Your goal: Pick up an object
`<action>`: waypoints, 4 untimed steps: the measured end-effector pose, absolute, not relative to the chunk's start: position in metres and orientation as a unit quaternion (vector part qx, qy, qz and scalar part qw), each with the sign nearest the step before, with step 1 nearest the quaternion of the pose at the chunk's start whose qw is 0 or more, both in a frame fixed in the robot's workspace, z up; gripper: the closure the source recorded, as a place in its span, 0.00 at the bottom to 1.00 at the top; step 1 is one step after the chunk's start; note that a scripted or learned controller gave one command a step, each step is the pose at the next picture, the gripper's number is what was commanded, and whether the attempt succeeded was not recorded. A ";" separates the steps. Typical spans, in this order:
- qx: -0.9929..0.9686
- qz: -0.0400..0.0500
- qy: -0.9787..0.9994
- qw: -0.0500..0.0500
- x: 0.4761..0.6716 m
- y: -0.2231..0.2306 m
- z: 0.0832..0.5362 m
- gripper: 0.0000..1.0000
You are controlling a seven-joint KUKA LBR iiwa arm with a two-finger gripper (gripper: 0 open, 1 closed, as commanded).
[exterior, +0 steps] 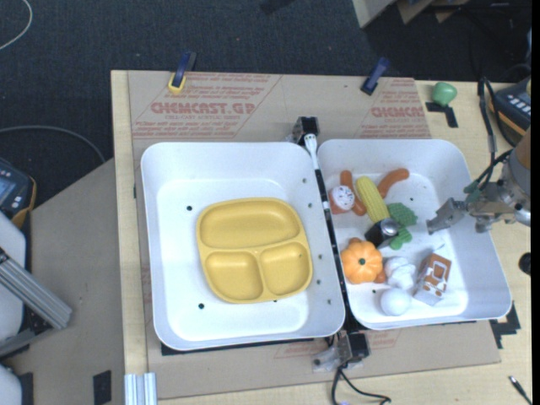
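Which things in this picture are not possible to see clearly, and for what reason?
- Tool, camera view: small and blurred above the right bin, so its state cannot be made out.
- Arm: cut off by the right edge of the view.
- Dark object between the corn and the pumpkin: partly hidden by neighbouring toys, too small to identify.
- White toys beside the pumpkin: they blend into the white bin, so their shapes are unclear.

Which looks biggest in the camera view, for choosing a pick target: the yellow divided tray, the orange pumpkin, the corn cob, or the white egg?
1. yellow divided tray, by far
2. orange pumpkin
3. corn cob, close to the pumpkin, so unsure
4. white egg
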State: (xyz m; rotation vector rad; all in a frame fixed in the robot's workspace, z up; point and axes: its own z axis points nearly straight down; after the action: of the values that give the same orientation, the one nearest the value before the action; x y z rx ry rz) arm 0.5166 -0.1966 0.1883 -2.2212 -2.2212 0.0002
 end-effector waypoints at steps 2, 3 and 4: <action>-0.707 0.001 -0.707 0.003 0.512 -0.190 0.082 0.00; -0.708 0.000 -0.707 -0.001 0.514 -0.192 0.095 1.00; -0.707 -0.001 -0.707 -0.003 0.512 -0.192 0.158 1.00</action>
State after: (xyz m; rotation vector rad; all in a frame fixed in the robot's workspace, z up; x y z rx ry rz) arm 0.5118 -0.1918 0.1582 -2.2248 -2.2271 -0.0032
